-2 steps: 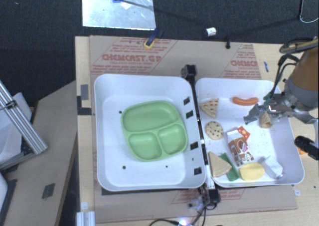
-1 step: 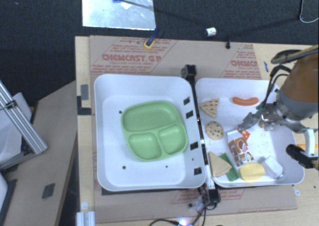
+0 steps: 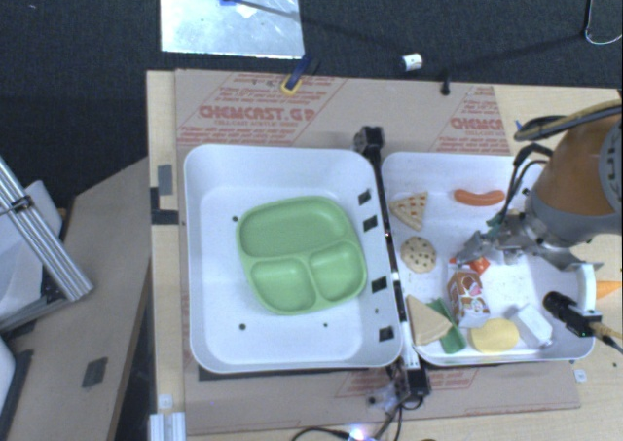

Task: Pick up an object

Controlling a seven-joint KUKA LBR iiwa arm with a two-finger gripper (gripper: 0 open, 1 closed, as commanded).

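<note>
Gripper (image 3: 474, 250) low in right shallow white bin (image 3: 584, 278), fingers' state: cannot tell. Tip just above red-and-white printed packet (image 3: 466, 293), near round speckled cookie (image 3: 420, 254). Also in that bin: triangular pizza slice (image 3: 410, 208), orange-red sausage (image 3: 479, 198), yellow round disc (image 3: 496, 335), tan wedge (image 3: 425, 318) touching small green piece (image 3: 452, 339). Left white bin (image 3: 209, 254): pale green three-compartment plastic tray (image 3: 300, 254), lying flat.

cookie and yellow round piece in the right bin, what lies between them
In the camera view, a red-and-white packet lies between the cookie and the yellow round piece.
</note>
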